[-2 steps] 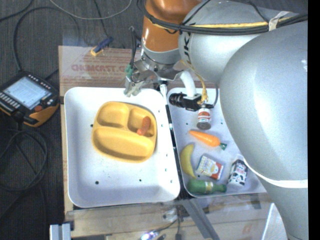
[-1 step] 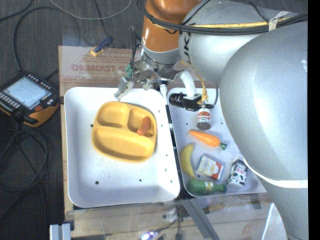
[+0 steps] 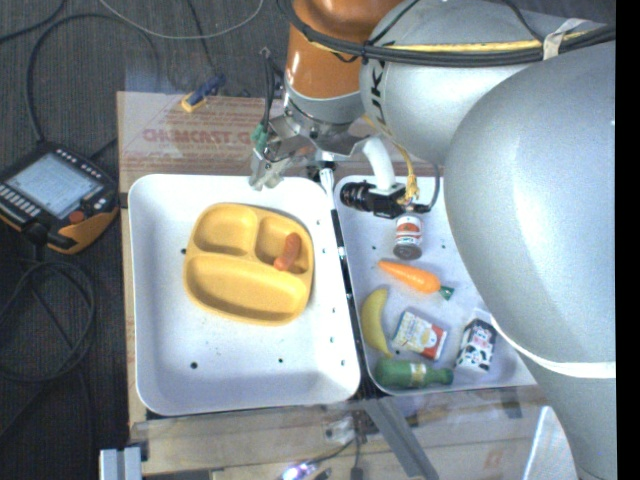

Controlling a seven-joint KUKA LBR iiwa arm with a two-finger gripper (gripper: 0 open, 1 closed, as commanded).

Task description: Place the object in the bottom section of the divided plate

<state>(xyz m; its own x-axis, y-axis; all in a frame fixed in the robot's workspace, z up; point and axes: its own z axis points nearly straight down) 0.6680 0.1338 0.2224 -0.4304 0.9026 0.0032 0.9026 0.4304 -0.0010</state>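
A dark carpeted floor is running under the table, with black cables trailing across it and a teach pendant (image 3: 55,198) lying well to the left of the divided plate (image 3: 250,263). The yellow plate is sitting in the left bin (image 3: 165,368), and a small reddish sausage (image 3: 289,252) is lying in its upper right compartment, not the wide bottom section. Just above the plate's far edge, the claw (image 3: 268,171) is hovering over the bin rim; whether it is released or clenched I cannot tell. By my reading the placing is not yet done: the next move calls for lifting the sausage and setting it lower. Right of the plate, the second bin (image 3: 352,230) is holding a carrot (image 3: 411,277), a banana (image 3: 374,320) and small packets.
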